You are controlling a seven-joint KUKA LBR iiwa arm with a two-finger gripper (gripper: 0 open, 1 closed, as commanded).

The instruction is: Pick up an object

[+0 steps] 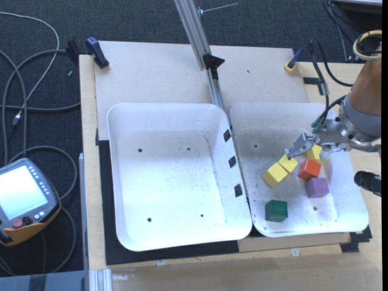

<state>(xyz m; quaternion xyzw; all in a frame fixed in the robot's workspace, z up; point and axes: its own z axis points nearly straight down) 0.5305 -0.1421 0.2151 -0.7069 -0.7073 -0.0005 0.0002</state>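
At centre right, the gripper [306, 143] hangs above a yellow block [279, 170], tilted and matte; its grip state cannot be told.

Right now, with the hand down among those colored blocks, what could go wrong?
The hand hangs over a tight cluster: yellow block, orange block and purple block sit close together, so it might knock one aside or pinch two. The cluster is also near the right bin's far wall, so a nudged block could end up hard to reach.
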